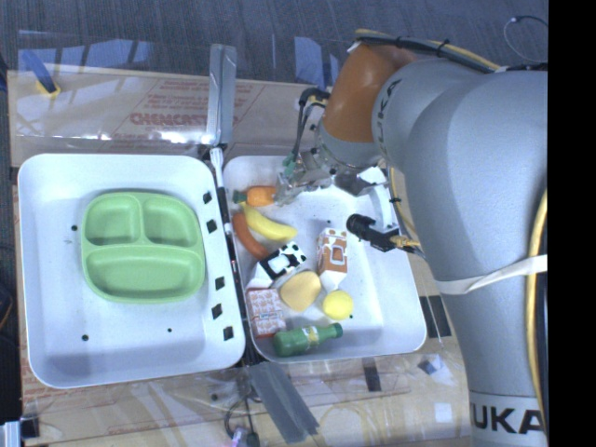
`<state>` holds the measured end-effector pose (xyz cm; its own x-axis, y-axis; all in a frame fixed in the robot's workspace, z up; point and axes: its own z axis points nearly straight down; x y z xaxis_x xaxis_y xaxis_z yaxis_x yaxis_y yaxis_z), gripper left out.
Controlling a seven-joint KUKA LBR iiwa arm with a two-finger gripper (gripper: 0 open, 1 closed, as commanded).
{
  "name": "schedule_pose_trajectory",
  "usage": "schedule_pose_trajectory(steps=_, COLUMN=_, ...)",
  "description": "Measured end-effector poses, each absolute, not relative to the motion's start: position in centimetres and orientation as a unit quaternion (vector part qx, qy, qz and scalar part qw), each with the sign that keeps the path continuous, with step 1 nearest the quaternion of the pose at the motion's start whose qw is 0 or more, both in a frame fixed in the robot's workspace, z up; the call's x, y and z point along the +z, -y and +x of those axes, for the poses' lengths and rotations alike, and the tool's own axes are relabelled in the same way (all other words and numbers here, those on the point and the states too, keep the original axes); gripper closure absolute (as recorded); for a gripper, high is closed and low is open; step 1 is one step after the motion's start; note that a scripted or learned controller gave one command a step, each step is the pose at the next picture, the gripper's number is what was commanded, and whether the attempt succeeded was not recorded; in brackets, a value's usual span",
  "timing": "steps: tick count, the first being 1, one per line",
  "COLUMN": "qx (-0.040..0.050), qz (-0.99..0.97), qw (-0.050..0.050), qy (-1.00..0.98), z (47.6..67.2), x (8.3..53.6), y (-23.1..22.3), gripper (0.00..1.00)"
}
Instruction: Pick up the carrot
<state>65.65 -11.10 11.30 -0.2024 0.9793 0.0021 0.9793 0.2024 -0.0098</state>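
The carrot is not yet picked up. The two-finger gripper [296,181] hangs low over the far end of the right shallow white plastic bin [400,329], its tip just beside a small orange carrot [261,195] that lies on the bin floor by the far-left corner. Whether the tip touches the carrot, I cannot tell, and the fingers are too small and cluttered here to say whether they stand wide or narrow. Nothing shows between them, so I judge the grasp is yet to be made: closing on the carrot and lifting it clear are what remain.

Just nearer the camera than the gripper lies a curved yellow banana [267,223], resting over a longer orange-red piece [250,237] along the bin's left wall. Further toward the camera are a black-and-white checked block [283,261], a small orange-and-white carton [332,252], a pale yellow rounded fruit [300,290], a yellow lemon [337,304], a red-and-white flat packet [264,311] and a green bottle lying on its side [304,339].

Well to the gripper's left, the other white bin [47,343] holds a green divided plastic plate [143,246]. The bins sit on a cardboard-covered bench [112,110], with dark grey carpet [140,7] beyond.
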Motion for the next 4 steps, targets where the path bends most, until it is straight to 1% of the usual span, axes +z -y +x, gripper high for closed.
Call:
schedule_pose_trajectory(steps=1, qx=0.0033, qz=-0.631, qw=0.004, qy=0.775, z=65.6, x=11.3, y=11.1, gripper=0.0)
schedule_pose_trajectory(steps=2, qx=0.0029, qz=-0.631, qw=0.004, qy=0.776, z=65.7, x=12.4, y=11.0, gripper=1.0)
schedule_pose_trajectory(steps=3, qx=0.003, qz=-0.63, qw=0.004, qy=0.776, z=65.7, x=12.3, y=11.0, gripper=0.0)
schedule_pose_trajectory(steps=4, qx=0.0008, qz=-0.646, qw=0.001, qy=0.764, z=65.7, x=9.2, y=9.7, gripper=0.0)
